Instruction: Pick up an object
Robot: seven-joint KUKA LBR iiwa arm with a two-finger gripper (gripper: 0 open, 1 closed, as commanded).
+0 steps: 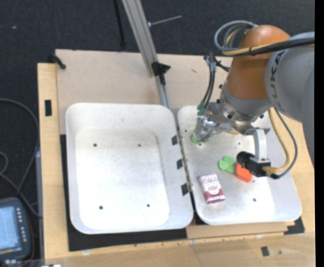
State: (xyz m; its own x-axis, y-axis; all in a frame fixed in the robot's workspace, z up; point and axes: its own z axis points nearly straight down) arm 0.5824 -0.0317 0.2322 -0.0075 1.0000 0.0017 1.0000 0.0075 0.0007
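Note:
My gripper [202,132] reaches down into the right bin [284,202] near its left wall. A small green piece [196,139] shows just under its tip; I cannot tell whether the fingers hold it. Further right lie a green block [226,163] and an orange block [243,174], close to each other. A small red and white box [211,188] lies flat nearer the front of the same bin.
The left bin [123,168] sits beside the right one, their walls meeting at a row of black clips [180,163]. A slanted metal pole [145,40] rises from behind the bins. Black cables loop off the wrist over the right bin.

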